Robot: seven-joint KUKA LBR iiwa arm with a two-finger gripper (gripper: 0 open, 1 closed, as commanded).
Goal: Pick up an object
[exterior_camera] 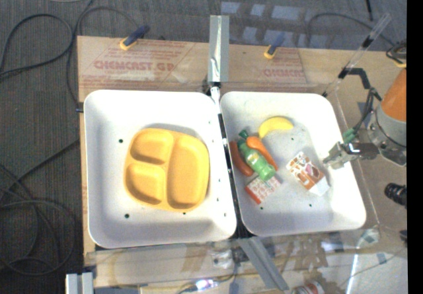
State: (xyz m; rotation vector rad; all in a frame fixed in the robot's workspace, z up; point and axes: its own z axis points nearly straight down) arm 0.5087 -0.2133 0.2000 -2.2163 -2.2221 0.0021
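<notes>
The right bin [346, 212] holds several small objects. A yellow banana [275, 126] lies near its back. A green bottle with an orange cap [258, 160] lies slanted over a red sausage [240, 160]. A red packet [262, 188] sits just in front of the bottle. A small white and red carton [307, 172] lies right of the middle. My gripper [337, 156] hangs over the bin's right side, just right of the carton and apart from it, with nothing visibly held.
The left bin [106, 114] contains a yellow divided tray [168, 168]. A metal divider post [215, 55] stands between the bins at the back. Cables lie on the floor to the left. The arm's orange band [396, 98] is at the right edge.
</notes>
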